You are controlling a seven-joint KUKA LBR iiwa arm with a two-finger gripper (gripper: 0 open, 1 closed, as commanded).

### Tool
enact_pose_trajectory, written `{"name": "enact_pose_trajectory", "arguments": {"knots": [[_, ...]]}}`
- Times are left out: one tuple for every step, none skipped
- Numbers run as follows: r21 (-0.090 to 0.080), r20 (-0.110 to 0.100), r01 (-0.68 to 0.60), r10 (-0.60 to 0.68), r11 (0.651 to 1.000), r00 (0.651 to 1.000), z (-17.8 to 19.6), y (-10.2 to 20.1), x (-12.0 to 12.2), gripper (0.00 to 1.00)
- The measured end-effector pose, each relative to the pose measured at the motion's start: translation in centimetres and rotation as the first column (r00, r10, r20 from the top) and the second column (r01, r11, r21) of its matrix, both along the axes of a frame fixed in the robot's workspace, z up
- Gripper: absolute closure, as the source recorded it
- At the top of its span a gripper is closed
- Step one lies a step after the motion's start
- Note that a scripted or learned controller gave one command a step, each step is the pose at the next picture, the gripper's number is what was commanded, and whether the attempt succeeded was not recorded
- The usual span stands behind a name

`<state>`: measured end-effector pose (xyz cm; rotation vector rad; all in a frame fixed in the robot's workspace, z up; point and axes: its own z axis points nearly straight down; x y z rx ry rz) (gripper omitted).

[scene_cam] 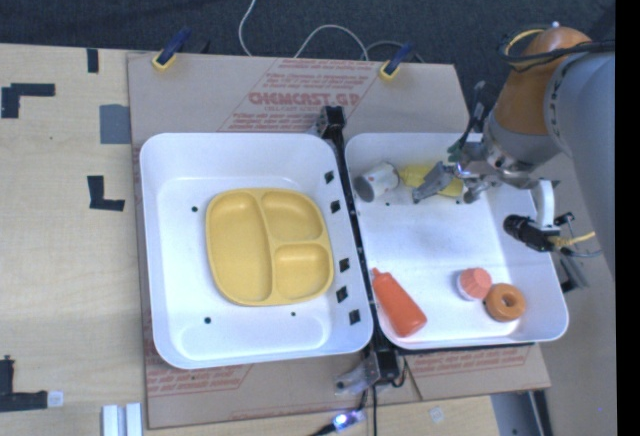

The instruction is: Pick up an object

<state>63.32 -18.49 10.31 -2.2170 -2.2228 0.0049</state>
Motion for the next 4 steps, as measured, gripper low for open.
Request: {"name": "enact_pose_trajectory", "arguments": {"knots": [[-0.001, 0.002, 0.0, 0.0, 1.0, 1.0, -1.9, 0.1, 0.0, 0.0], [-0.003, 0.006, -0.001, 0.001, 1.0, 1.0, -0.7, 0.1, 0.1, 1.0], [0.0, 0.007, 0.001, -0.001, 1.0, 1.0, 4.4, 0.2, 1.2, 1.0], [0.0, 0.007, 0.0, 0.0, 1.0, 1.0, 9.2, 1.1, 1.7, 1.0]]}}
